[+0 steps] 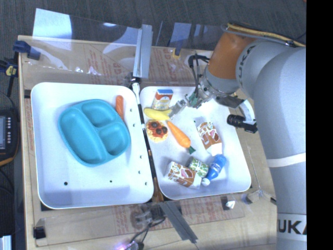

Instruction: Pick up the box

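Camera view from above, grey arm reaching into the right bin [237,184], claw [179,107] low beside the banana [156,114], how far open I cannot tell, nothing seen held, box [163,98] upright at the bin's far left corner, just left of the claw.

A robotics lab or test cell, not a home or shop. A large grey industrial arm [281,113] with an orange band reaches over a plywood bench [78,69] that bears two shallow white bins [52,186] set side by side, a clear plastic screen [93,30] stands along the back edge, cables [8,160] and a small black device [4,132] sit at the left edge, and dark carpet [156,4] covers the floor behind
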